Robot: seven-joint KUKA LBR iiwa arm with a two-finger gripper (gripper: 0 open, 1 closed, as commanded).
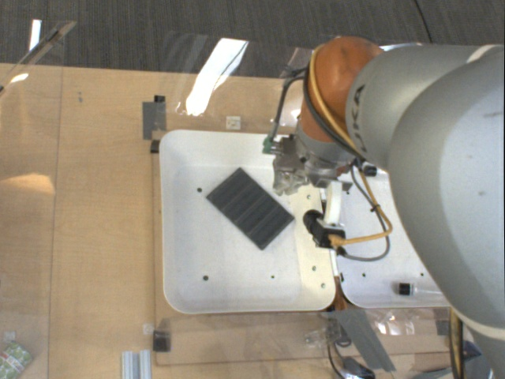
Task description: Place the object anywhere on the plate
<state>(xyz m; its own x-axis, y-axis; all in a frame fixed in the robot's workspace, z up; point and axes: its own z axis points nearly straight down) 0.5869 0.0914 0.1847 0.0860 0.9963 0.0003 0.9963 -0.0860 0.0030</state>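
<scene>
Desk [87,235] of pale wood seen from above at a slant, bearing two shallow white bins side by side. Left bin [185,283] — a rounded white tray — holds a dark grey ribbed plate [249,208], a flat rectangle lying turned at an angle, its corners pointing up, down, left and right, in the upper middle of the bin floor. Grey arm [434,140] with its orange band [335,77] reaches in from the right and hangs over the seam between the bins; the jaws [286,178] sit just beside the plate's right corner, over the left bin's right part — whether they are apart or together cannot be told. Right bin [371,290] carries a small black-tipped object [405,289] near its lower edge, well apart from the plate.
</scene>
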